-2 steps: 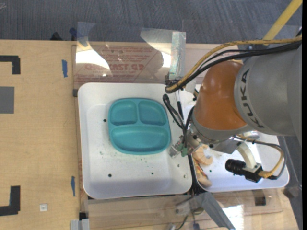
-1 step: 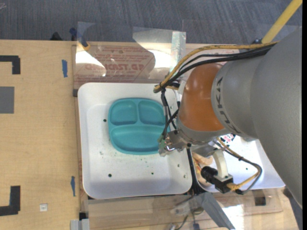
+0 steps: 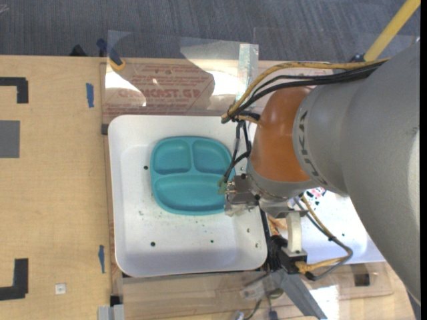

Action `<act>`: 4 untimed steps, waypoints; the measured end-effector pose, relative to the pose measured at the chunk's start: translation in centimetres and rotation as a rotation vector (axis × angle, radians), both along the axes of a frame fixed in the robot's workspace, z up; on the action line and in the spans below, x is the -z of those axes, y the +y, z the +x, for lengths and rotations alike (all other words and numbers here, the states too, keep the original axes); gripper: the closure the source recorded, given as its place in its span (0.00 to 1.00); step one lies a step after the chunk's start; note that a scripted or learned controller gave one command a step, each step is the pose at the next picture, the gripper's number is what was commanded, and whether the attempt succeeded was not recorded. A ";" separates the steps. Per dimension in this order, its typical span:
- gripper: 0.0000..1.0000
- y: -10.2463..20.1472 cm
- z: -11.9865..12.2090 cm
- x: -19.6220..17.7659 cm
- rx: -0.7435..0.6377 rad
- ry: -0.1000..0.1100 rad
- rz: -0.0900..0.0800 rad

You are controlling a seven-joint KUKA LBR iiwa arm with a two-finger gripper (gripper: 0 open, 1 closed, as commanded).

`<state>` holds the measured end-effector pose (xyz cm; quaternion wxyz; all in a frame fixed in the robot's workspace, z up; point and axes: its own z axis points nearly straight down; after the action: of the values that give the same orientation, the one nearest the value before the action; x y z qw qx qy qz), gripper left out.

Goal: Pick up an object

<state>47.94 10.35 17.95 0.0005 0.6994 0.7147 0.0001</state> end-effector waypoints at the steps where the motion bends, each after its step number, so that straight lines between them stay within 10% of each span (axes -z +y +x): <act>1: 1.00 5.4 -0.2 3.3 0.436 0.005 -0.001; 3: 1.00 12.1 -0.1 0.9 1.390 0.001 0.001; 4: 1.00 12.2 0.1 -18.4 1.391 -0.003 0.010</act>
<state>48.05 22.51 36.32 -0.0017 0.9949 0.1003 0.0038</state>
